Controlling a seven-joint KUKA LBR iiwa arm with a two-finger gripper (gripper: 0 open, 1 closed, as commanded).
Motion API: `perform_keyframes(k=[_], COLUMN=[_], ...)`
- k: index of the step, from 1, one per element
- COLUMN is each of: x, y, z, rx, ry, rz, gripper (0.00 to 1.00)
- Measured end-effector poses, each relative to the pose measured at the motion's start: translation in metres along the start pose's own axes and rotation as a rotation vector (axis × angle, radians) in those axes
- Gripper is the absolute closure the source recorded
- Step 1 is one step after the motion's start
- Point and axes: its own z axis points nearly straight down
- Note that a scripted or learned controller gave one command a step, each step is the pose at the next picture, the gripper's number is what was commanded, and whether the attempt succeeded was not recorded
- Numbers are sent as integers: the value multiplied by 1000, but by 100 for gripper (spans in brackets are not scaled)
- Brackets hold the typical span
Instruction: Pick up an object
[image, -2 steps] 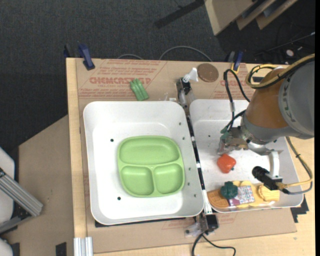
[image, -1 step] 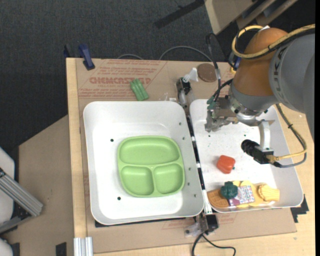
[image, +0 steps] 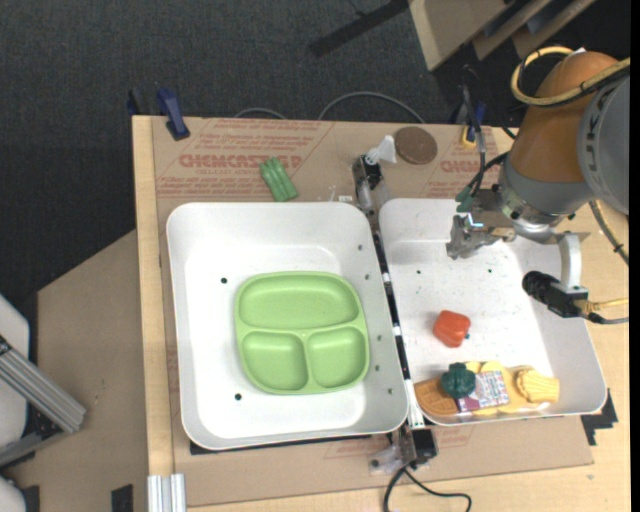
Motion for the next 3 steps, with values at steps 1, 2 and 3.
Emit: perform_keyframes(k=[1, 2, 3], x=[-68, -63, -7], y=[-20, -18, -75], z=[-8, -7, 37], rx=[2, 2, 12], ry=[0, 2, 9], rz=[2, -5, -8], gripper=[100, 0, 0])
